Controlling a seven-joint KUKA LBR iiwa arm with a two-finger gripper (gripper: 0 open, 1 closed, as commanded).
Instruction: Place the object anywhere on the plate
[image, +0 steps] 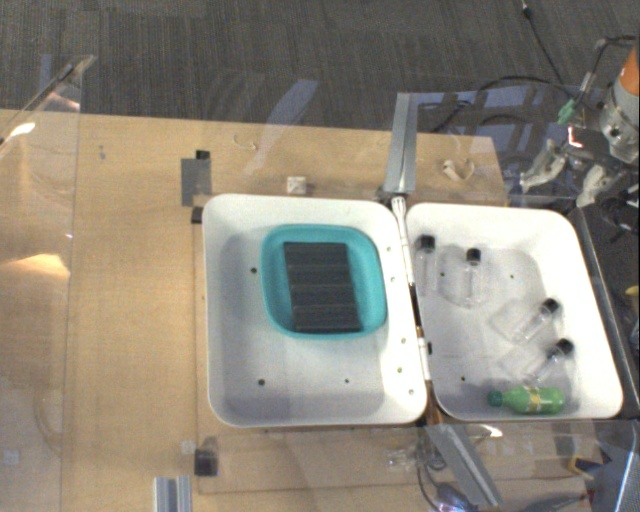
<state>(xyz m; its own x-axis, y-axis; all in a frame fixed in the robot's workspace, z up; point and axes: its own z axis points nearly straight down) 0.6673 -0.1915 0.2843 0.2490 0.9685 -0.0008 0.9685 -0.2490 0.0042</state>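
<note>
Claw (578, 158) hangs past right bin (590, 262), touching no vial

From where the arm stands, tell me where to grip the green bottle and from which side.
Grip the green bottle across its middle, coming straight down from above. It lies flat on its side along the right bin's near wall, so close the fingers front-to-back over its round body. A clear vial lies just behind, leaving little room there.
</note>
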